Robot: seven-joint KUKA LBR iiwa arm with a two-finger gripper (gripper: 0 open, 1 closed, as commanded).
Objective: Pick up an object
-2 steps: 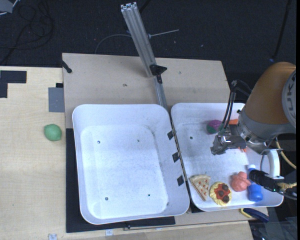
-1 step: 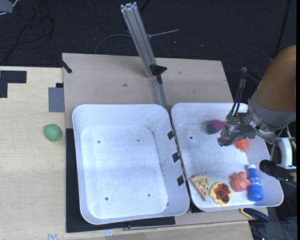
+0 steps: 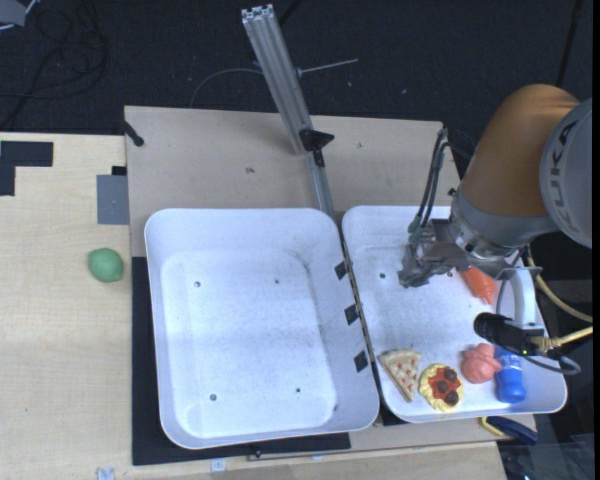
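Orange toy (image 3: 479, 284) just right of the tool (image 3: 416, 271), apart from it, tool's state cannot be told

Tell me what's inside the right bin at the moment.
The right bin holds a pizza slice, a round red-and-yellow toy, a pink lump, a blue piece and an orange piece. The arm covers the bin's far right part.

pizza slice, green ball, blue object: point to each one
pizza slice (image 3: 402, 371), camera view, middle of the wedge
green ball (image 3: 106, 265), camera view, centre of the ball
blue object (image 3: 510, 382), camera view, its middle
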